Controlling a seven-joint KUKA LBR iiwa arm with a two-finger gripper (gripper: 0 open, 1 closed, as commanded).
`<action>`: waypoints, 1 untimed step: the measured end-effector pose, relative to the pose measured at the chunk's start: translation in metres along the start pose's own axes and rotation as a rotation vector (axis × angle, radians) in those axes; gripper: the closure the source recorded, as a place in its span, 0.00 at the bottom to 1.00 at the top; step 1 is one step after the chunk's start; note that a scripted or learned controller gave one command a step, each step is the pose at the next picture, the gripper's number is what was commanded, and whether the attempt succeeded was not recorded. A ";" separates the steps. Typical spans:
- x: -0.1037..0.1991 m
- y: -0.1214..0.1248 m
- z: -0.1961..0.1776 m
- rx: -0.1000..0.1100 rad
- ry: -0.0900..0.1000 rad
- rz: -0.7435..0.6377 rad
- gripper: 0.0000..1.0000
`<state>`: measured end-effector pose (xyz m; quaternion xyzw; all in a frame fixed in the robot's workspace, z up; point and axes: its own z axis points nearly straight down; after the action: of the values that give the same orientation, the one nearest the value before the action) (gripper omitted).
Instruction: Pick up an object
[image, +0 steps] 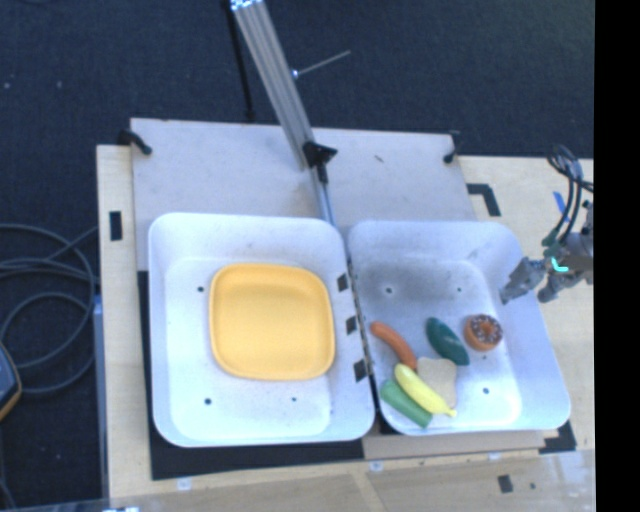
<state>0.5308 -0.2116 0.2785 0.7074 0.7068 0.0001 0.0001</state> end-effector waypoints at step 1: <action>0.000 0.000 0.000 0.000 0.000 0.000 0.00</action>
<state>0.5308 -0.2116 0.2783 0.7074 0.7068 0.0000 0.0000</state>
